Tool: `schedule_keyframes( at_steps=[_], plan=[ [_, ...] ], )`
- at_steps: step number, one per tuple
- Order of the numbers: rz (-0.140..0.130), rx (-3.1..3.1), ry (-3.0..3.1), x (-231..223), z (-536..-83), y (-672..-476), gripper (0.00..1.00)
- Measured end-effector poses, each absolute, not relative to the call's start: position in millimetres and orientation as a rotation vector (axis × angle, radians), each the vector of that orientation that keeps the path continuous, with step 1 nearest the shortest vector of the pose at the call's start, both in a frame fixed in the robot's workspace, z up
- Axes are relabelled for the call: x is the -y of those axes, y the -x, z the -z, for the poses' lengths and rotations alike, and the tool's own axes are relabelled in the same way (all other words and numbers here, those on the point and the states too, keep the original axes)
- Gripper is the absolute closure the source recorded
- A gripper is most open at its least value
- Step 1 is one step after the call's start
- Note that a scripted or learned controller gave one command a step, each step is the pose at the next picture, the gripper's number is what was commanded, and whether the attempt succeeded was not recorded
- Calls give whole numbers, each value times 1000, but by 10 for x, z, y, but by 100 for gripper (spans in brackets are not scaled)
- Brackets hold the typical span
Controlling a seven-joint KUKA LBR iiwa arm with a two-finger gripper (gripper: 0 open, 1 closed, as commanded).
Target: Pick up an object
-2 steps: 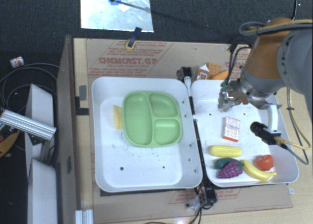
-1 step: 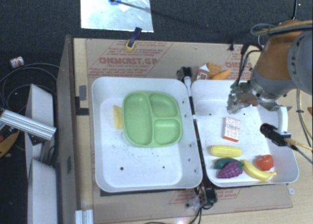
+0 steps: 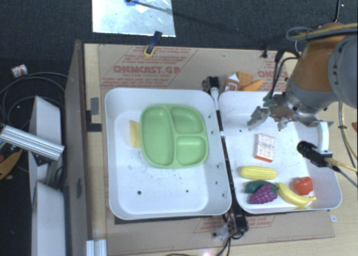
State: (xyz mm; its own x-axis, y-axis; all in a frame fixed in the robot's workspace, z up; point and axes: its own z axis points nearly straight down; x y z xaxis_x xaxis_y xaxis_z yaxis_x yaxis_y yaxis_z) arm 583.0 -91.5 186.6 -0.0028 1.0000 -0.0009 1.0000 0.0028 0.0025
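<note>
My gripper [image 3: 267, 123] hangs over the back part of the right bin [image 3: 330, 196], open, with nothing between its fingers. Just below it a small red and white packet [image 3: 264, 147] lies flat on the bin floor. Nearer the front lie a yellow corn cob [image 3: 258, 172], purple grapes [image 3: 263, 193] beside a teal piece [image 3: 255, 185], a banana [image 3: 293, 195] and a red tomato [image 3: 302, 185].
The left bin [image 3: 120, 193] holds a green divided plate [image 3: 173, 136] and a yellow piece [image 3: 134, 133] by its left side. Orange items [image 3: 245, 81] rest at the right bin's back edge. A raised divider [image 3: 222, 143] separates the bins.
</note>
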Motion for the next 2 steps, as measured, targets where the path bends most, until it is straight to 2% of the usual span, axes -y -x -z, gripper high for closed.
schedule_keyframes(
  at_steps=[1, 2],
  plan=[
    [2, -2218, -2226, 1287, -798, -5656, 0],
    [-3, -2223, -2217, 1265, -952, -5681, 100]
  ],
)
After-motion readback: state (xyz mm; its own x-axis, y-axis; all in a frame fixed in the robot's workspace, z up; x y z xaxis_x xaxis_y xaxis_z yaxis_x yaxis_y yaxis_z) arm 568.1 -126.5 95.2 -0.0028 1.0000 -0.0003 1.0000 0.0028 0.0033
